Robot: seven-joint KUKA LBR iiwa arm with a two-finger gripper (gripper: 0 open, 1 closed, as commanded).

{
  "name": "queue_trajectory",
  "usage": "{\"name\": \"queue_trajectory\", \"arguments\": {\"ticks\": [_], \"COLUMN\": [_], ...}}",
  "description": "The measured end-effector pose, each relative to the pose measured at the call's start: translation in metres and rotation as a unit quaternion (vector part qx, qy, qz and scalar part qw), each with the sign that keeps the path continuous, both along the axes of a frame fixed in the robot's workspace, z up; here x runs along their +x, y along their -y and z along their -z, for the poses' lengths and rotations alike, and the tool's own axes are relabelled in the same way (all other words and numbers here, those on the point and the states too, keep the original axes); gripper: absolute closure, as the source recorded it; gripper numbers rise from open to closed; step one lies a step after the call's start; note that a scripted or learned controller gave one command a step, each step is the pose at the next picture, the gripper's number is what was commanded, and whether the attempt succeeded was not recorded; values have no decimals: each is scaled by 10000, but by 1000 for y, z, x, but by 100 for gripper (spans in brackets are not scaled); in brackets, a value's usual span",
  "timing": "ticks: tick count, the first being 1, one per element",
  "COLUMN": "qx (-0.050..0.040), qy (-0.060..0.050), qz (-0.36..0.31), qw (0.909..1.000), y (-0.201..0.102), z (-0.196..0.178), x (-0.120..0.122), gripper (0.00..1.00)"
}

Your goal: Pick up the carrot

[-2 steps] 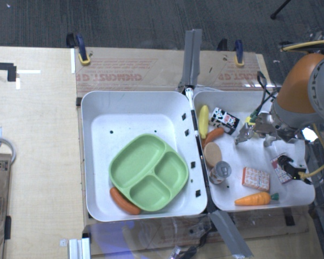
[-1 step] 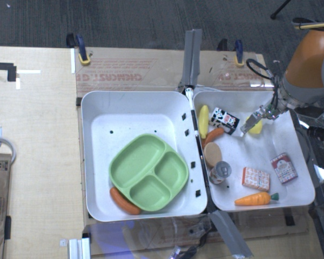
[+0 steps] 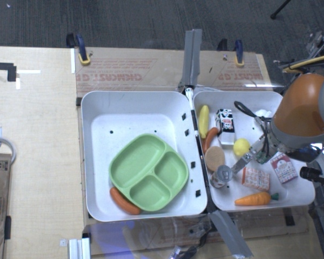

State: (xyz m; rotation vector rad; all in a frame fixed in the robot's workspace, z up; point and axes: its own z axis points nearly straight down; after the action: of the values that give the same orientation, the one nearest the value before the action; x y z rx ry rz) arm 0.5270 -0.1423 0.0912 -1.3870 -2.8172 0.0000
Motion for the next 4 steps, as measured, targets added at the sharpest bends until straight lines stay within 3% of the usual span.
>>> {"name": "queue_trajectory", "arguments": {"ticks": [1, 2, 3, 4], "qx": [1, -13, -15, -13], "qy": [15, 24, 20, 15], "qz": [19, -1793, -1382, -1055], "qw": [10000, 9838, 9904, 9944], "y": [0, -33, 16, 75], "z": [-9, -346, -350, -350], "x": [1, -48, -41, 27], "gripper": [100, 100, 100, 100]}}
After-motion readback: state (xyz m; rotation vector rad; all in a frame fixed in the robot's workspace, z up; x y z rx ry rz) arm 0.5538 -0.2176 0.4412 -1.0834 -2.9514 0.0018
